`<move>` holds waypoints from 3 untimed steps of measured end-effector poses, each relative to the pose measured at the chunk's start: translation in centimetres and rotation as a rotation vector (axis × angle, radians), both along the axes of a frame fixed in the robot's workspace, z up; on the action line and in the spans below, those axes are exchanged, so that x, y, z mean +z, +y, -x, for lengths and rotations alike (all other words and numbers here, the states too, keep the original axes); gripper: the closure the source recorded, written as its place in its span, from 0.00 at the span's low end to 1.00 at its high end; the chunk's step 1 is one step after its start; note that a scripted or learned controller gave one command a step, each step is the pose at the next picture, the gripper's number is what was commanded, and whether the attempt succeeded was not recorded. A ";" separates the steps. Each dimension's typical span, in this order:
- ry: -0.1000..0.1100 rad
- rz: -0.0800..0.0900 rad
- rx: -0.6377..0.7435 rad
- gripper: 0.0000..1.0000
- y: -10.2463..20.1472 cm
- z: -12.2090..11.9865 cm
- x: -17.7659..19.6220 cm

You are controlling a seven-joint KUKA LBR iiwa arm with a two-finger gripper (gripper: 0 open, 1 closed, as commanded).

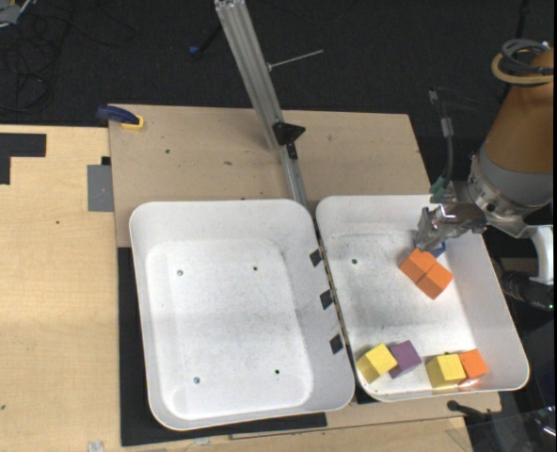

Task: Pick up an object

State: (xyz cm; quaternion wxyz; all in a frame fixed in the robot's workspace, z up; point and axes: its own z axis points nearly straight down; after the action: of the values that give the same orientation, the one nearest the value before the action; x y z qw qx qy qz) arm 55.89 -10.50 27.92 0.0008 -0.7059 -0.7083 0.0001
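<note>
1. The task's thing nearest the arm is a large orange block of two joined cubes, apparently wood or hard plastic. It sits tilted in the right white bin, towards its far right part.
2. It looks stiff, light and unbreakable, with smooth flat faces; the best hold is probably across two opposite flat sides, not the corners.
3. The two-finger gripper hangs touching or just above the block's upper corner. Whether its pincer is spread or closed cannot be told, nor whether it has hold of anything.
4. Count, along the same bin's near edge: two yellow cubes, one purple cube, one small orange cube.
5. The left white bin sits just beside the right one.
</note>
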 end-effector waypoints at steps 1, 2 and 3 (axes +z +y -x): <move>0.000 0.000 -0.001 1.00 4.1 -1.6 -0.5; 0.000 0.000 0.001 1.00 9.2 -3.3 -0.6; 0.004 -0.001 0.001 1.00 14.8 -3.6 -2.4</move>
State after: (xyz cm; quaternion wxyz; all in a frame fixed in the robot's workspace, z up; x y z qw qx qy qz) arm 59.45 4.27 25.50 0.0027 -0.7057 -0.7086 0.0013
